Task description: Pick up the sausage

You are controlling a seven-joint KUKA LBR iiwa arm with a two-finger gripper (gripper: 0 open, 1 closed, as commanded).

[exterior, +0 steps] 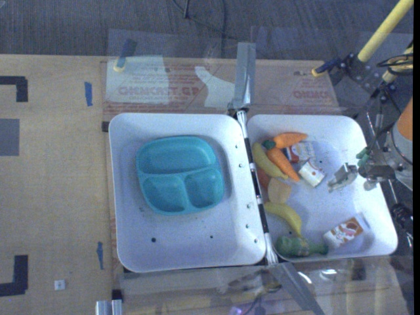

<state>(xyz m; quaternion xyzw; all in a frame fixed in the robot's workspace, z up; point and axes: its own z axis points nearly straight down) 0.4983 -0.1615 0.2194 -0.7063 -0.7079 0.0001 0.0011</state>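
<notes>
In the right bin (371, 245), a pale tan-pink rounded piece (279, 190) lies near the left wall between two bananas; it looks like the sausage, with a reddish end (264, 186) beside it. My gripper (356, 178) hangs over the right part of that bin, well to the right of the sausage. It is open, and nothing shows between its fingers (341, 176). It touches no item.
Around the sausage lie two carrots (283, 161), two bananas (289, 216), a small white carton (311, 174) and a white packet (303, 151). A green vegetable (298, 246) and an orange-white carton (346, 231) sit at the front. The left bin (131, 241) holds a teal divided plate (180, 174).
</notes>
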